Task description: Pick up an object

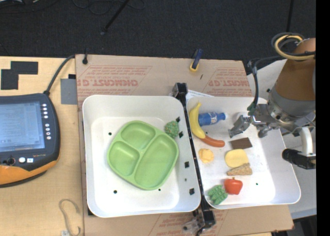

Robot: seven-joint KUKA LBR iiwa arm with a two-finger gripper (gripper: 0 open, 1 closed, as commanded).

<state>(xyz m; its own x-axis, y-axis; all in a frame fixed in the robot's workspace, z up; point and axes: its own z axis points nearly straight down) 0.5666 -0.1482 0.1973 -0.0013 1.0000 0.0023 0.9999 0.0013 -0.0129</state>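
The right bin point(289, 188) holds a yellow banana point(194, 120), a blue bottle point(211, 118), a red-orange sausage point(212, 140), a brown square piece point(241, 143), a small yellow piece point(206, 155), a yellow potato-like piece point(236, 157), a tan wedge point(240, 169), a red pepper point(233, 185) and a green leafy piece point(217, 194). My gripper point(241, 124) hangs over the upper middle of this bin, just above the brown square and right of the bottle. I see nothing in it.
The left bin point(98, 127) carries a green divided plate point(143, 153) and a green broccoli piece point(172, 128) by the divider. A tablet point(26, 132) lies at the far left. Cardboard point(134, 78) lies under both bins.
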